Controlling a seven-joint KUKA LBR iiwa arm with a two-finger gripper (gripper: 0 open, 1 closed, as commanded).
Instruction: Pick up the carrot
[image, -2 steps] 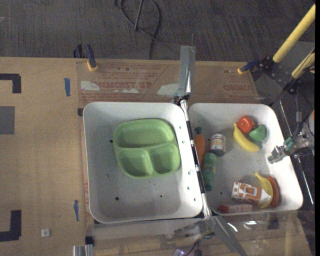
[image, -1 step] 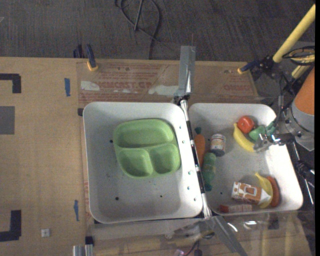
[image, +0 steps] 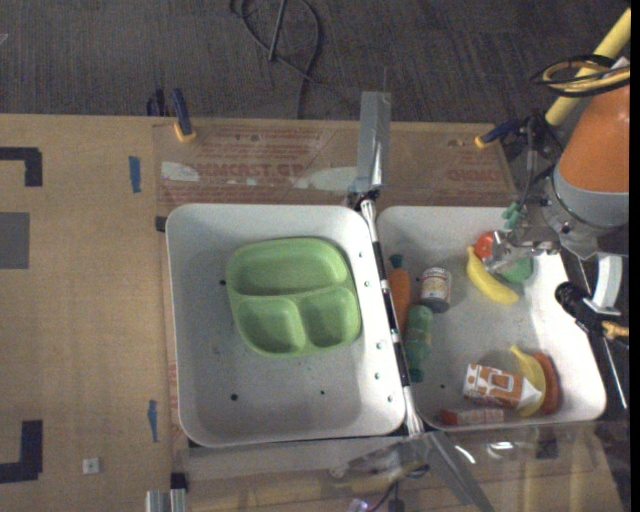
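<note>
You see the brown cardboard-covered tabletop running off the left and bottom edges, and faint red printing on the cardboard above the bins is too blurred for you to read. The grey arm with its orange band is cut off at the right edge, and its gripper sits low over the far right part of the right-hand white bin, lost among green and red bits, so you cannot tell how its fingers stand. The left-hand white bin holds a green three-compartment plastic plate. In the right bin, the small orange carrot with a green top lies lengthwise along the left wall, near the far corner, slim and tapering; just beside its near end lies a dark green cucumber-shaped toy. A small round tin with a pale label stands just right of the carrot, its label unreadable. A yellow banana lies near the gripper. An orange-and-white carton lies at the near side, its print too small to make out.
</note>
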